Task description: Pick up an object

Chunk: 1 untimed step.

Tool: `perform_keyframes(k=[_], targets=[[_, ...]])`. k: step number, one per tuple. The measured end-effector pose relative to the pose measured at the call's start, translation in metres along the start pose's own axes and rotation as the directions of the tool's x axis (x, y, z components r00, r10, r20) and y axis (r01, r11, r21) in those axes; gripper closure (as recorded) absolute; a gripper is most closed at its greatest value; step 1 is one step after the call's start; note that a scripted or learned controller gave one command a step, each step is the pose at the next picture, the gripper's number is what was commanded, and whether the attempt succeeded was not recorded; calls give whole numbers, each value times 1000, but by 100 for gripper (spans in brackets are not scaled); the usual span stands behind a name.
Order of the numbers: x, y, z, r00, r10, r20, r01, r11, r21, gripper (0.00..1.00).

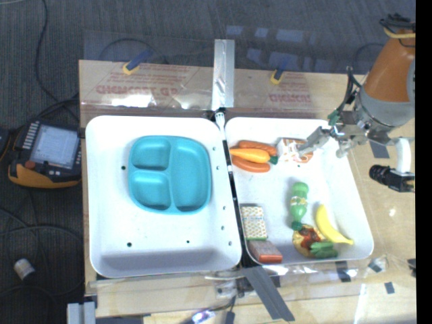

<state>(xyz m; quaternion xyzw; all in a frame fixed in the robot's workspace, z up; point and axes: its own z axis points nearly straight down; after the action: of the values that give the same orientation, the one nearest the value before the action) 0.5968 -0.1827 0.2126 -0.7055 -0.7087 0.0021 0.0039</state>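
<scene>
White right bin [358, 201] holding carrots [251, 156], banana [331, 224], green bottle [298, 204]. Hand [329, 137] poised over top edge, near a small packet [294, 150]; finger state unreadable. Nothing lifted; pick not yet done.

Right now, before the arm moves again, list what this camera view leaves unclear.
- Gripper: too small and blurred in the camera view to tell whether it grips anything.
- White and orange item under the gripper: blurred, identity unclear.
- Mixed toy food beside the banana: pieces overlap, cannot be separated.
- Arm: cut off by the right edge.
</scene>
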Motion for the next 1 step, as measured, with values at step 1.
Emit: perform_keyframes(k=[1], targets=[[5, -49, 103, 983, 182, 1, -182, 983, 2, 0]])
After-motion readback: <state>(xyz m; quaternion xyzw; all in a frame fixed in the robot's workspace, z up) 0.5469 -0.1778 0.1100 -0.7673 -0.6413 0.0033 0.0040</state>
